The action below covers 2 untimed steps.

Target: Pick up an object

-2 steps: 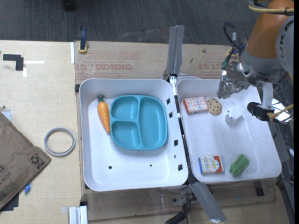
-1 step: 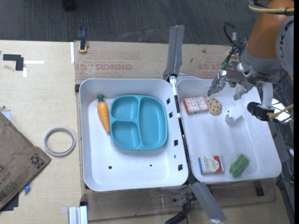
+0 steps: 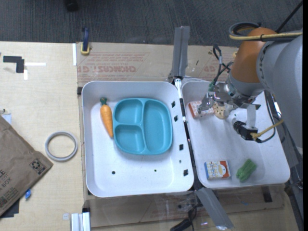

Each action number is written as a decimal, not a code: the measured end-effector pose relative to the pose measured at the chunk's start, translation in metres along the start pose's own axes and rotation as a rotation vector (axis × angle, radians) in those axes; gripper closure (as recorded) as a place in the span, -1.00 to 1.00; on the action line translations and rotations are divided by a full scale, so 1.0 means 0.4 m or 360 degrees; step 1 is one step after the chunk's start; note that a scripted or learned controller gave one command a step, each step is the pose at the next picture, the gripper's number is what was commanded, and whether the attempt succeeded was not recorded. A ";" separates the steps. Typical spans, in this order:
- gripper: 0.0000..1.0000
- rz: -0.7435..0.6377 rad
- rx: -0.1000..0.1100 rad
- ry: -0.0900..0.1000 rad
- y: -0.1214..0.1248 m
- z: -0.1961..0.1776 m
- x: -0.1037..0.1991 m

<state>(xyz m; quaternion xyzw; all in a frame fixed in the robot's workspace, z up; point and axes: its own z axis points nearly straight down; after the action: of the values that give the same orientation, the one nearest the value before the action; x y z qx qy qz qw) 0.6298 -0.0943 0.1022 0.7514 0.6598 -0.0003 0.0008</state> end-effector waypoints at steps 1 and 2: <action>-1.00 -0.0338 0.0005 0.0003 -0.305 0.028 -0.151; -1.00 -0.0448 -0.0002 0.0000 -0.086 -0.157 -0.227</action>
<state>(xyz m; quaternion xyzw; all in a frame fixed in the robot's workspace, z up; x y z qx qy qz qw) 0.5838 -0.1797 0.1652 0.6515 0.7586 0.0000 0.0010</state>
